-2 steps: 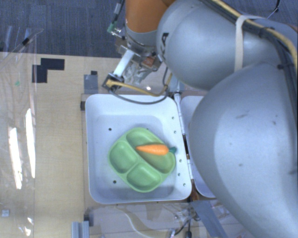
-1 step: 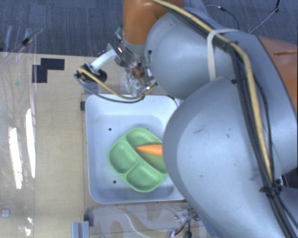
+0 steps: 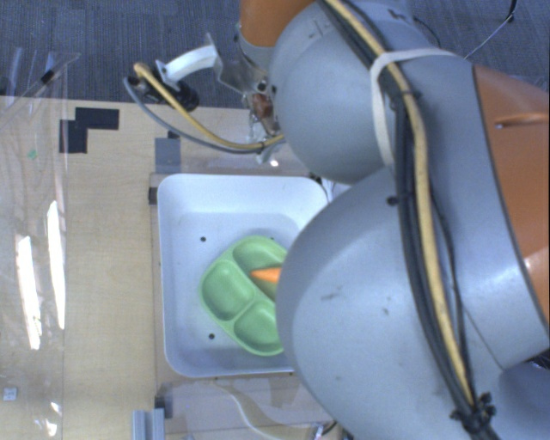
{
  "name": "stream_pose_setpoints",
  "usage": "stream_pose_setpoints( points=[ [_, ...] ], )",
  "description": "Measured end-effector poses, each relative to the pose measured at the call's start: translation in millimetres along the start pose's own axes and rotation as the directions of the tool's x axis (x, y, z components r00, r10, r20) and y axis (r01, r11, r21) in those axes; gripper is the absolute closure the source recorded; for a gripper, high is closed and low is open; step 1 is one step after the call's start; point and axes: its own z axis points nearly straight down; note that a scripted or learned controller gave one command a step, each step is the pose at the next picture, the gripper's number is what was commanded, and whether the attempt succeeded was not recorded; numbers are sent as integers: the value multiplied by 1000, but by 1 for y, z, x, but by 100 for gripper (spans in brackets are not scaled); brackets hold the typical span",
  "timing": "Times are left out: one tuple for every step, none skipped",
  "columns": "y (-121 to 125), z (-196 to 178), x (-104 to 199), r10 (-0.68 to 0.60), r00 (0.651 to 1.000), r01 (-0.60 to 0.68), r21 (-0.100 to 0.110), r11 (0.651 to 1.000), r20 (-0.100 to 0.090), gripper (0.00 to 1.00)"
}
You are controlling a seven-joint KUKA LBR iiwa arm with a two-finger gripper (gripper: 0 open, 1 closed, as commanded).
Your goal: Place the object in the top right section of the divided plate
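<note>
A light green divided plate lies in the white bin, toward its near right part. A small orange object rests on the plate near its right side, where the upper section meets the divider, partly covered by the arm. The big grey arm fills the right half of the view and hides the plate's right edge. The wrist with its orange band sits at the top, beyond the bin's far edge.
A yellow and black cable loop and a white fitting hang off the wrist above the bin's far rim. Pale wood bench lies left of the bin, with a black L-shaped mark at the far left.
</note>
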Motion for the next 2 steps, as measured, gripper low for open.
stream_pose_setpoints(
  points=[
    [-1, -14, -7, 100, 995, -100, -1, 995, 0, 100],
    [-3, 33, -15, 102, 995, -102, 0, 995, 4, 100]
  ],
)
